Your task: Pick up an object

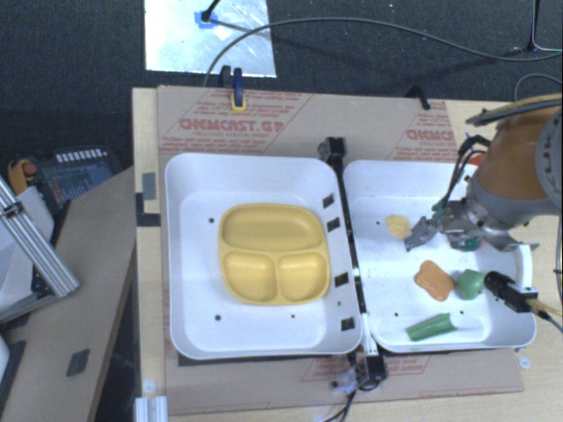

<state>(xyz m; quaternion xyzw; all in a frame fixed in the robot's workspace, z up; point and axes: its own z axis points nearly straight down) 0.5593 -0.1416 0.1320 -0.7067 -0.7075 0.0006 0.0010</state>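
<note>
My gripper [422,233] hangs low over the right bin [378,183], in its middle. A small pale yellow piece [398,227] lies just left of the gripper, close to it. An orange piece [433,280] rests on the bin floor a little below the gripper. Next to it on the right sits a round green piece [470,283]. A long green piece [431,326] lies near the bin's front wall. Nothing shows held in the gripper.
The left bin [189,236] bears a yellow divided plate [271,253]. A black divider with clips [345,236] runs between the bins. The arm's orange band [519,161] looms over the right bin's far right corner.
</note>
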